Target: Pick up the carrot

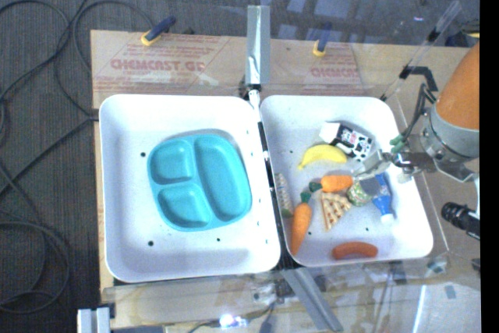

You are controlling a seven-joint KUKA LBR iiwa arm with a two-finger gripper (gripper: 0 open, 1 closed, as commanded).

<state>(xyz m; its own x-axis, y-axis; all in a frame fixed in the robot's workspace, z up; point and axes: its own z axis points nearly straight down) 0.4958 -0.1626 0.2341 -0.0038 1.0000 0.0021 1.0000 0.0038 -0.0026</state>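
Observation:
The carrot lies in the right bin near its left wall, orange and tapering toward the front, with a green top at its far end. A second, shorter orange piece with a green end lies just behind and to its right. My gripper reaches in from the right and hovers low beside that shorter piece, well to the right of the long carrot. Nothing shows in its grasp.
Also in the right bin are a banana, a black-and-white box, a waffle piece, a blue bottle and a red sausage. The left bin holds a blue divided tray.

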